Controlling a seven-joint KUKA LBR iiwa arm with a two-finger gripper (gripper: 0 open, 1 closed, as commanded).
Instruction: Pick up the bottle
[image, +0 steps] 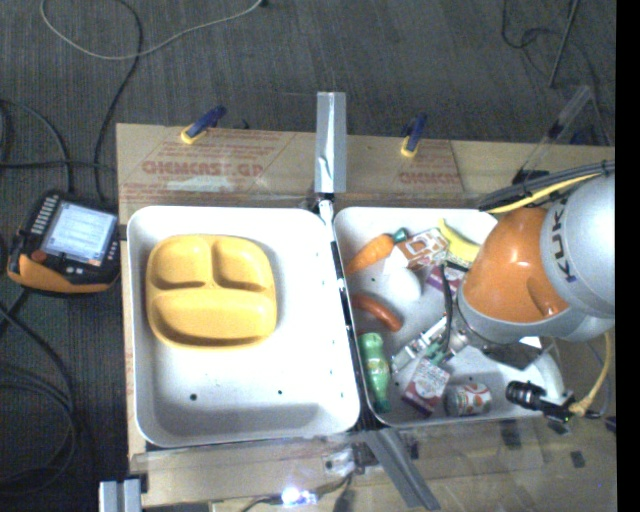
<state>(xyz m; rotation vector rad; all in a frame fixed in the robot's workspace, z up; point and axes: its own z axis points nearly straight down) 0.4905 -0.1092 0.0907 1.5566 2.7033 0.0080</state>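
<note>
The pincer (428, 345) hangs low in the right bin (352, 300), just right of the green bottle (375, 367); whether its fingers are spread or closed, I cannot tell; the bottle lies against that bin's left wall, below what looks like a sausage (378, 313) and a carrot (368, 252).
</note>
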